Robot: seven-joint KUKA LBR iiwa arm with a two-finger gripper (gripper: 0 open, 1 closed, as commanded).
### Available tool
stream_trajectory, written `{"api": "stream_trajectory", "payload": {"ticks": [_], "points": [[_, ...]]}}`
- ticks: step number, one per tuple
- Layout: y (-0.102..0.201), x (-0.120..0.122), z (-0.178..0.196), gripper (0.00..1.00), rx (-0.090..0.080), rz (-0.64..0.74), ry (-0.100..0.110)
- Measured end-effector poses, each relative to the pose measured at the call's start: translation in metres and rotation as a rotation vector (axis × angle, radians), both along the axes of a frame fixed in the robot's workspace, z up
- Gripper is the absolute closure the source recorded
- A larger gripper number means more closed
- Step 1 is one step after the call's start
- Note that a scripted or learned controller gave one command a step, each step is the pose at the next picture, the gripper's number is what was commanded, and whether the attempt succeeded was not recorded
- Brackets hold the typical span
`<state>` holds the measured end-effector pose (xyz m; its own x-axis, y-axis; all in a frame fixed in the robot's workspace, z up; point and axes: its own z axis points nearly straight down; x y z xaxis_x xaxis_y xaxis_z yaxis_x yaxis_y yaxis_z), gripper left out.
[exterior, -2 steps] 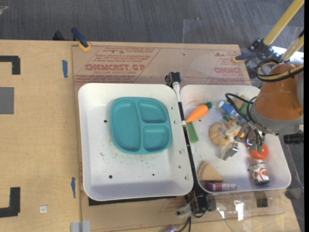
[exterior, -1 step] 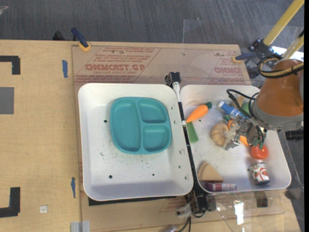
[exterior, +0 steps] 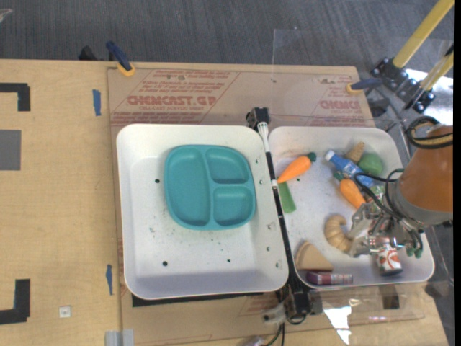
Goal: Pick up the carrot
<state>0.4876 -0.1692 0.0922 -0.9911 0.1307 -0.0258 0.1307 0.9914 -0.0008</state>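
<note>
A marker (exterior: pixel 330 277) lies along the near rim of the right bin (exterior: pixel 421 269), just below and left of the end effector (exterior: pixel 374 238). A tan wedge (exterior: pixel 311 254) sits beside it. The end effector hangs low over the bin's near right corner, amid clutter; whether it is spread or closed, or clamped on anything, cannot be told from this view. A red-and-white can (exterior: pixel 390 260) lies just beneath it, and a croissant (exterior: pixel 338 231) sits just to its left, close enough that contact cannot be judged. The carrot (exterior: pixel 296 168), orange with a green top, lies well apart from the end effector, up and to its left, near the divider between the bins. A green stick (exterior: pixel 287 197) lies just below the carrot. A second orange piece (exterior: pixel 351 192) and a blue tube (exterior: pixel 344 166) lie above the end effector. Far to its left, the left bin (exterior: pixel 144 265) holds a teal tray (exterior: pixel 209 186).
</note>
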Motion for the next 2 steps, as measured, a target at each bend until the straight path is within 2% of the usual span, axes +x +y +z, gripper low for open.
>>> {"api": "stream_trajectory", "payload": {"ticks": [1,2], "points": [[0.057,-0.003,0.112,1.0,0.005,-0.06,0.009],[0.138,0.059,0.153,1.0,0.01,-0.181,0.014]]}}
